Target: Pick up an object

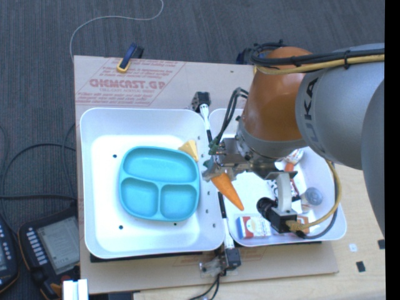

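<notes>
Seen from above at a slant, the surface (125, 83), a pale brown board printed with red lettering, carries two shallow white bins side by side. The left white bin (94, 167) holds a light blue plastic plate with three compartments (160, 183), lying flat near the bin's middle, and a small yellow wedge-shaped piece (189, 149) that sits just beyond the plate's far right corner, close to the wall between the bins. The grey arm with its orange band (278, 105) reaches in from the right and covers much of the right white bin (334, 227). Its pincer (220, 162) sits low at the divide between the two bins, and an orange cone-shaped carrot toy (229, 191) lies directly beneath it, its broad end up at the pincer and its point aimed toward the near right, inside the right bin along the left wall. Whether the pincer is open, closed or gripping the carrot cannot be told, since the wrist hardware hides that part. Further right in the same bin lie a small red and white box (253, 227) near the front wall and a round clear-grey piece (312, 197) near the right wall. A blue and yellow clip (129, 56) rests on the far edge of the board.
</notes>
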`<state>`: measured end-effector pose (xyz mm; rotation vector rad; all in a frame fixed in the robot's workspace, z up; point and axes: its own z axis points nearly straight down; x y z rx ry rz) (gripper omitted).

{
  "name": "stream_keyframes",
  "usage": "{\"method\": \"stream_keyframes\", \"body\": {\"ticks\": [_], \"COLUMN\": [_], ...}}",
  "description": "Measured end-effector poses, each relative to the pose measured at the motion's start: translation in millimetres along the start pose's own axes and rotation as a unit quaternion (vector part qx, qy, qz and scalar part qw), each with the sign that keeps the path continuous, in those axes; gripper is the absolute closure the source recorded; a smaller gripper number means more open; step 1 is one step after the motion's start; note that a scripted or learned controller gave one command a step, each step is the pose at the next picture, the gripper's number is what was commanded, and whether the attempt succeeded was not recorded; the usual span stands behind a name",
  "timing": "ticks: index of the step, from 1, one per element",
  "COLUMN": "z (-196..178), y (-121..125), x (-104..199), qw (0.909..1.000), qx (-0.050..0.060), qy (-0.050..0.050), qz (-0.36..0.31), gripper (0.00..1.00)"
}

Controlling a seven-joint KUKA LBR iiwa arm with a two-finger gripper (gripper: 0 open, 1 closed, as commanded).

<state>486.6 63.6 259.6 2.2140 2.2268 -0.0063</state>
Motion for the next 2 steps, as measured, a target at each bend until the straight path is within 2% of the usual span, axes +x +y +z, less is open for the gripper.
{"method": "stream_keyframes", "body": {"ticks": [1,2], "z": [13.3,38.8], "y": [42.8,29.9], "x": [37.4,90.2], "qw": [1.0,1.0], "qx": [0.0,0.001], "qy": [0.001,0.001], "qz": [0.002,0.002], "gripper": [1.0,1.0]}}
